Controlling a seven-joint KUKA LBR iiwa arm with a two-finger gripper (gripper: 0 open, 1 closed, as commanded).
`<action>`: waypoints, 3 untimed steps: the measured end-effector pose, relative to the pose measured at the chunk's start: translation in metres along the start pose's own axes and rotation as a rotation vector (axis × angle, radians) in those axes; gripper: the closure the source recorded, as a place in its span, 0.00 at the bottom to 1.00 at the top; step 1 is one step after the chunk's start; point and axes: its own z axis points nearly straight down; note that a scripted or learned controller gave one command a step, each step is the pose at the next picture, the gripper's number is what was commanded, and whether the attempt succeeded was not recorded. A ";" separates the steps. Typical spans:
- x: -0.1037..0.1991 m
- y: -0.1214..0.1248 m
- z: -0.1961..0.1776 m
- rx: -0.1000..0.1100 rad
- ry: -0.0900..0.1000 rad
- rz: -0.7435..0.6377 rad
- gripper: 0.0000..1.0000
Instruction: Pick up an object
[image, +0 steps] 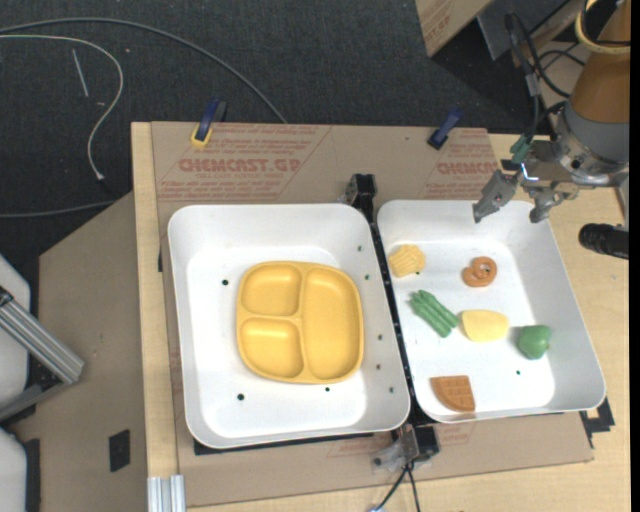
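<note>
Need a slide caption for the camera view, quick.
Open tool hovers over the right bin's far edge; toy foods inside, yellow divided plate in the left bin.

Two white bins (190, 300), one yellow tray (300, 322), six toy foods (484, 325)

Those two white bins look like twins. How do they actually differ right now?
The left bin holds one big thing, a yellow divided plate; the right bin holds several small toy foods, among them a green bean pod and a donut. The gripper is over the right bin's far edge, not the left bin. Both are shallow, white and roughly alike in size.
</note>
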 end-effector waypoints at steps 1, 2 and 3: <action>0.007 0.004 0.057 0.002 0.000 -0.001 0.00; 0.004 0.006 0.100 0.005 0.001 0.000 0.00; 0.011 -0.001 0.160 0.008 0.002 0.000 0.00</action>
